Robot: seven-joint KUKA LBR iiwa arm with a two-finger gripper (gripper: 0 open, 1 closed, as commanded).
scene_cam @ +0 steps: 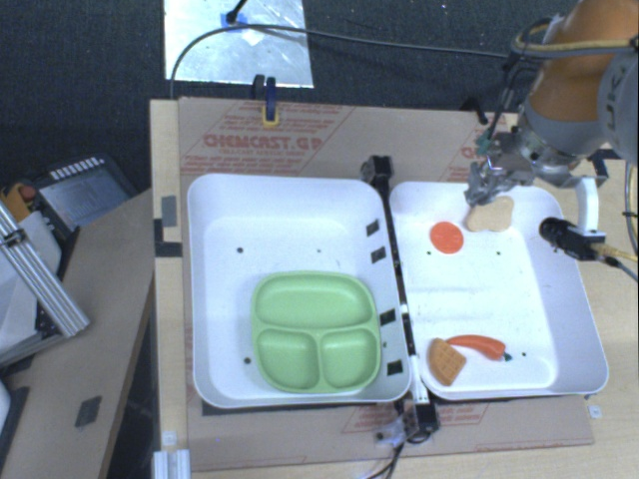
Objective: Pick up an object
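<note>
In the right bin (569, 317) a pale beige, bread-like piece (493, 216) lies near the far wall. My gripper (483, 194) hangs right over its far left edge, at or just above it. An orange-red round disc (446, 238) lies just left of the beige piece. At the near side of the same bin a red chili pepper (479, 345) lies beside an orange waffle-like piece (446, 362). Nothing can be seen held in the gripper.
The left bin (230, 267) holds a green divided plate (315, 329) at its near side. A black divider with clips (391, 267) runs between the bins. The grey arm with its orange band (589, 38) comes in from the upper right.
</note>
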